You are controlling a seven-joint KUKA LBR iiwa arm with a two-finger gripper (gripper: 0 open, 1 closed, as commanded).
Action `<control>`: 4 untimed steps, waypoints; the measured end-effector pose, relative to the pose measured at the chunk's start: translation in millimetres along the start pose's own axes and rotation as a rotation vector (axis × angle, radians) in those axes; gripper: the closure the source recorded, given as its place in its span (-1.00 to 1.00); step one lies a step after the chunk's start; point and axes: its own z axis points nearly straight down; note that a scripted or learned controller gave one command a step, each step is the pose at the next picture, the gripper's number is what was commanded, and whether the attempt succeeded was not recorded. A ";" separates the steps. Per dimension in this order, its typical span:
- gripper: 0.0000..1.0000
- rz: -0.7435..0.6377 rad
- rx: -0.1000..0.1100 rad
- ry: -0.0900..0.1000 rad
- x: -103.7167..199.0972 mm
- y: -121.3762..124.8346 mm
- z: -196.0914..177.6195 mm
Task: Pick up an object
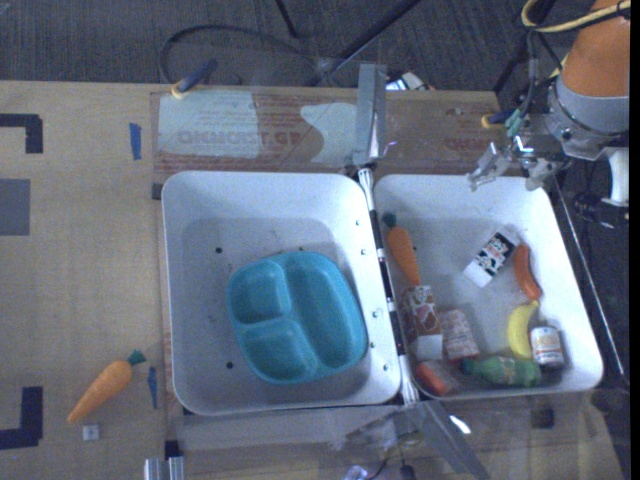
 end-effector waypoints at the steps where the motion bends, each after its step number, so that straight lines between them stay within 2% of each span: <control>1: -1.00 -0.169 0.000 0.000 -18.0 10.5 126.5; 2: -1.00 -0.106 -0.003 -0.001 -33.5 -65.4 142.8; 3: 1.00 -0.104 -0.010 -0.003 -34.8 -63.5 130.4; 4: 1.00 0.234 -0.002 -0.001 -5.0 -71.6 60.5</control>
